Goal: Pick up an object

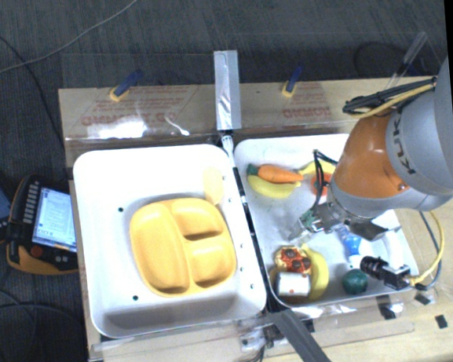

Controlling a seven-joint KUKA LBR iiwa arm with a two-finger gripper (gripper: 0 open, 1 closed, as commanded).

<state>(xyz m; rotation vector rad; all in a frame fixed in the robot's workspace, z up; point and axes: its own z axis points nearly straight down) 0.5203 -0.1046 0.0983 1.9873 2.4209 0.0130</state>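
Over the right bin (282, 142) we watch the arm (375, 163) reach in, end effector (315, 220) low near the centre, its grip we cannot tell, apparently nothing lifted yet, so next it needs centring over the carrot (279, 174) by the far wall.

Two white bins stood side by side: a left bin (89, 228) and a right bin (286, 142). One yellow divided tray (181, 243) lay in the left bin, with one pale yellow block (213, 184) at the tray's far right corner. To the right of the tray, the right bin held:

- one orange carrot (279, 174)
- one yellow banana (263, 189)
- one dark green ball (354, 282)
- one small blue-and-white item (351, 245), too small to identify
- one red-and-brown patterned packet (293, 261)
- one curved yellow piece (321, 274)

Beyond the tray, at the bench's back edge, sat two blue-and-yellow clips (126, 84). Left of the tray lay one handheld controller (45, 224).
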